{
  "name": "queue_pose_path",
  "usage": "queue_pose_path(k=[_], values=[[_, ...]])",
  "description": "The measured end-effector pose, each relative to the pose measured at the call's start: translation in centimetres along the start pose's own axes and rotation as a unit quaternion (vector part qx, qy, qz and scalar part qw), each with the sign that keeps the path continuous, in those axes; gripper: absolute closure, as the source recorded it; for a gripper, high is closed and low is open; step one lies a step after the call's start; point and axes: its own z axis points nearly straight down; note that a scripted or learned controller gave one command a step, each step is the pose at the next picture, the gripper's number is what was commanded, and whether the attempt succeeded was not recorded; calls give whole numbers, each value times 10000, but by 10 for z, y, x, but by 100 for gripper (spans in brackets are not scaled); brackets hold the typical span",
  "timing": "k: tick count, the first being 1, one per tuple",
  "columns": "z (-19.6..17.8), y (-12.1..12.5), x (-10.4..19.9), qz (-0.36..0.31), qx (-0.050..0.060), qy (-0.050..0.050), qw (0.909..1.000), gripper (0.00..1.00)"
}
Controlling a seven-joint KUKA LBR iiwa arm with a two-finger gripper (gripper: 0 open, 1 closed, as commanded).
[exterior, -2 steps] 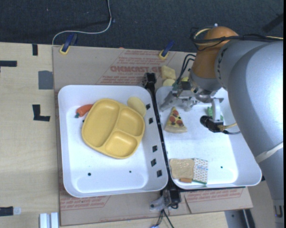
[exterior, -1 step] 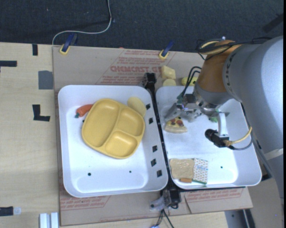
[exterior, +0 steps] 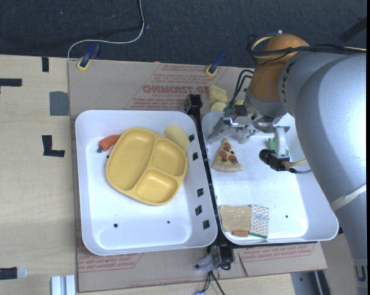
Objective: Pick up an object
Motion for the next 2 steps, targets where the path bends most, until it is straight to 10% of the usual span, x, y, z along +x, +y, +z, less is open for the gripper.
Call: queue_pose_path(k=[1,2], values=[[0,-43,-7,16,-22,-4,10000,0],[0,-34,-1,11,-23,2,10000,0]])
